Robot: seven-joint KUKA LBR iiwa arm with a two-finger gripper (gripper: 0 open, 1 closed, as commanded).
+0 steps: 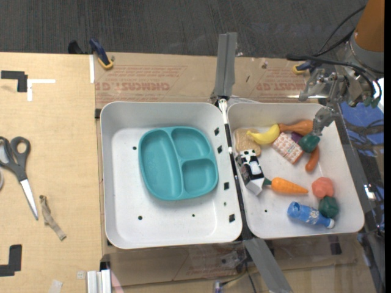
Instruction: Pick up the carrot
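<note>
1. Two shallow white bins sit side by side on the bench. The left bin point(116, 182) holds a teal divided plate point(179, 162), lying flat near its middle.

2. The right bin point(348, 182) holds a scatter of toy food and small items.

3. The carrot point(288, 187) lies flat on the floor of the right bin, a little below centre. Its orange body points right; its green tip points left, just beside a black-and-white carton point(251, 170).

4. A second orange, carrot-like piece point(313, 159) lies tilted near the bin's right side, below a dark green item point(309, 143). I cannot tell what that piece is.

5. Toward the back of the right bin: a yellow banana point(264, 134), an orange piece point(298, 127) to its right, a pink wafer block point(288, 148) and a tan slice point(245, 140).

6. Toward the front right: a peach-coloured round item point(322, 187), a dark green round item point(329, 207) and a blue bottle point(310, 215) lying on its side.

7. The gripper point(322, 119) hangs over the back right corner of the right bin, near the orange piece and the dark green item, well apart from the carrot. From where I stand, its fingers are not distinct; I cannot tell how far apart they are or whether anything sits between them.

8. Scissors point(18, 166) lie on the bench, well left of the bins.
</note>
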